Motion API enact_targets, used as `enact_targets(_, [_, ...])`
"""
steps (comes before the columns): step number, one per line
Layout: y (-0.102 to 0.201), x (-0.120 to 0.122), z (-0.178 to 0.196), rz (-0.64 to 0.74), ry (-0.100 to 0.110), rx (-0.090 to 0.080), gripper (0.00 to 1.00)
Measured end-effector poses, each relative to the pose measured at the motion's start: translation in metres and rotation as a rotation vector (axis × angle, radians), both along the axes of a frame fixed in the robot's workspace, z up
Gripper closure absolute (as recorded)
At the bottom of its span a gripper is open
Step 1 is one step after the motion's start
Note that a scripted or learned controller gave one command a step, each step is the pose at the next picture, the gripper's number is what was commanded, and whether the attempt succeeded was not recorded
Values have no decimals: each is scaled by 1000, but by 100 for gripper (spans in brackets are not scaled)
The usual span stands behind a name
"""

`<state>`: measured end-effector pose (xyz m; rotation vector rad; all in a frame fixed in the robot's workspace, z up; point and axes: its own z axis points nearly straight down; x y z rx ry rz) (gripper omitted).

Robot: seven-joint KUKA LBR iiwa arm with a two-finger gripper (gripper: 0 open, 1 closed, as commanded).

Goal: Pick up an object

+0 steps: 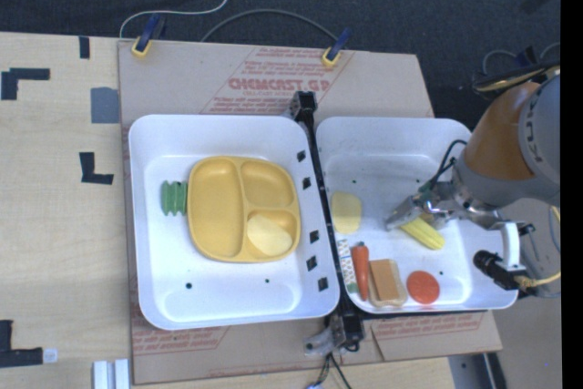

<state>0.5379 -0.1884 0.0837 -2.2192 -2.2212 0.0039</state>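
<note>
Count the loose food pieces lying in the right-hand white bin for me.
5, though the arm may hide more: a pale yellow round slice near the divider, a yellow corn cob at the gripper, an orange carrot, a brown bread slice and a red-orange round piece along the front.

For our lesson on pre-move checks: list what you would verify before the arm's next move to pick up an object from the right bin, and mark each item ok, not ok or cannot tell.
1. A target lies near the hand: ok, the yellow corn piece lies right beside it.
2. Object held between the fingers: cannot tell, the fingertips are too small to read.
3. Corn piece free of neighbours: ok, it lies apart from the red round piece and the brown block.
4. Hand is over the right bin: ok.
5. Corn piece away from the bin wall: ok, it sits mid-bin.
</note>
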Motion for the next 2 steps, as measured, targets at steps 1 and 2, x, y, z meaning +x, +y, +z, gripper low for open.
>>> enact_targets(1, [0, 2, 13, 0, -8, -3, 100])
enact_targets(2, [74, 37, 32, 8, -4, 3, 100])
